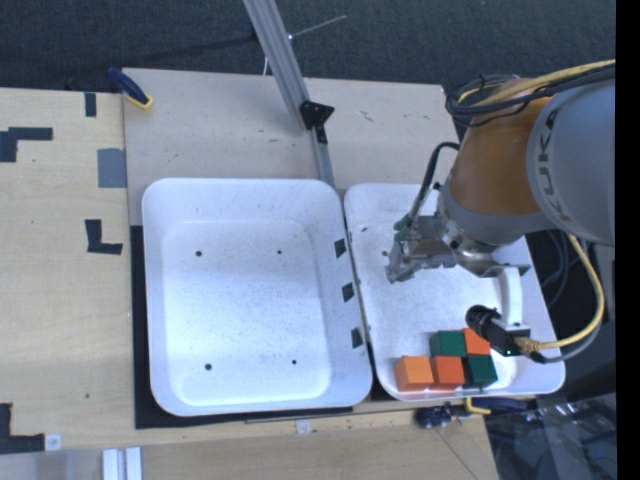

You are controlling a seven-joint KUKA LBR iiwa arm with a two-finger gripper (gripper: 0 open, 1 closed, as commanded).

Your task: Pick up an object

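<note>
Worktop: pale wooden worktop [60, 298] with grey and dark tape marks, dark floor beyond its far edge, two shallow white bins side by side on a black mat
Blocks: small cubes with flat matte faces clustered in the near corner of the right bin [375, 258]; I count five: an orange block [413, 372] at the left end, a second orange block [449, 370] touching it, a green block [449, 343] just behind, a dark green block [481, 370] at the right end, and an orange-red block [477, 344] partly under a black fitting
Pincer: pincer [398, 268] low over the middle of the right bin, grey metal, pointing toward the left bin; well apart from the blocks; whether its tips are spread or closed I cannot tell, and nothing is seen between them
Arm: grey rounded casing with an orange band [490, 168], coming in from the right, yellow cable [590, 308] looping beside it
Left bin: left bin [160, 218], white plastic with rounded corners, speckled floor, four small dark dots on it
Pole: slanted silver metal pole [275, 38] with a black clamp, ending at the far rim between the bins
Clip: one blue and yellow clip [130, 86] at the worktop's far left corner
</note>
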